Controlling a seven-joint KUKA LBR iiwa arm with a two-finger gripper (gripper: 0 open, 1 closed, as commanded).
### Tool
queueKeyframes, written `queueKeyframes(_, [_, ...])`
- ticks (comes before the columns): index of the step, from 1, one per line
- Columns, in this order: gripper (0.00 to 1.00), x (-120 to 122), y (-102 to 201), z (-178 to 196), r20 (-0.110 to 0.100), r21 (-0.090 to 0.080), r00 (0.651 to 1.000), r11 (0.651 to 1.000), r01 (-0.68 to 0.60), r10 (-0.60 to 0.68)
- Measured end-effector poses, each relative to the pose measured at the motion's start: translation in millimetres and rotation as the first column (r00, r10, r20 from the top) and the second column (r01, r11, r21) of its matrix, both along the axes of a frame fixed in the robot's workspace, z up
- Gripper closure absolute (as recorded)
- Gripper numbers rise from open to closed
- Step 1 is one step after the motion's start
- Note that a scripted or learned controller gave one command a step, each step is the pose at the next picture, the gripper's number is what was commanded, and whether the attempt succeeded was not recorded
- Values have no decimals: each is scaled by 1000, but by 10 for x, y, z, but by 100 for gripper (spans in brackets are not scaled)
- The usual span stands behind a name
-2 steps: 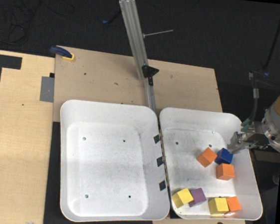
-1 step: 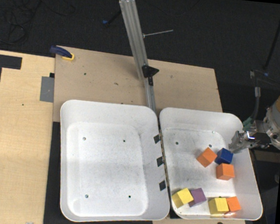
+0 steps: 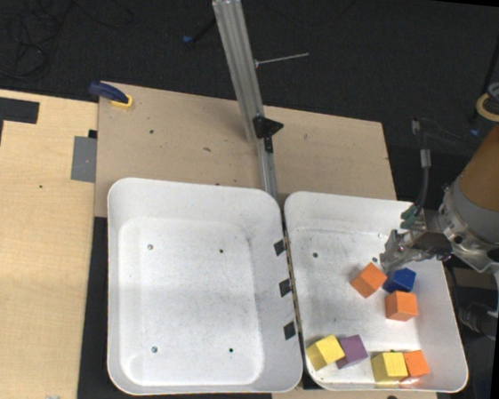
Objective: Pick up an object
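The arm enters from three o'clock, its orange band high at the edge of the camera view; the pincer [image 3: 396, 253] hangs low inside the right bin [image 3: 336, 226], at about two o'clock of that bin's floor; whether its fingers are spread or closed I cannot tell, and nothing can be seen held between them.

Just below the pincer sits a tight cluster: an orange cube [image 3: 367, 279] tilted on a corner at seven o'clock of the tool, a blue block [image 3: 401, 278] just beside it at five o'clock, and a second orange cube [image 3: 401, 305] below that; any of the three could serve as the object to pick up, and the pincer's place right above them suggests a descent aimed at this group, probably the tilted orange cube or the blue block.

The crowding matters; a finger could land on a neighbour and push it aside rather than close round one piece.

Along the bin's six o'clock rim lie a yellow cube [image 3: 327, 350], a purple cube [image 3: 353, 348], another yellow cube [image 3: 388, 366] and an orange block [image 3: 415, 363] touching it; these are well apart from the tool.

The left bin [image 3: 186, 285] sits alongside at nine o'clock on the wooden surface [image 3: 194, 139].
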State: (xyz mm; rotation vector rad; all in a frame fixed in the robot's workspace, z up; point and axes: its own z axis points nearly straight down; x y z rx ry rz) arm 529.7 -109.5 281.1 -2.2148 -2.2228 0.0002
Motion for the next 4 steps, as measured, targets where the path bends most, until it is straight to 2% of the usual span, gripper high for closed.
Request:
queueKeyframes(1, [100,-7,418,-60,-1,-1,1000,1000,1,-1])
queueKeyframes(2, [100,-77,1003,-163,-2,0,1000,1000,-2,2])
queueKeyframes(3, [100,34,1509,-205,-1,-1,1000,1000,-1,1])
queueKeyframes(4, [100,-6,2031,-423,-5,-1,1000,1000,-1,1])
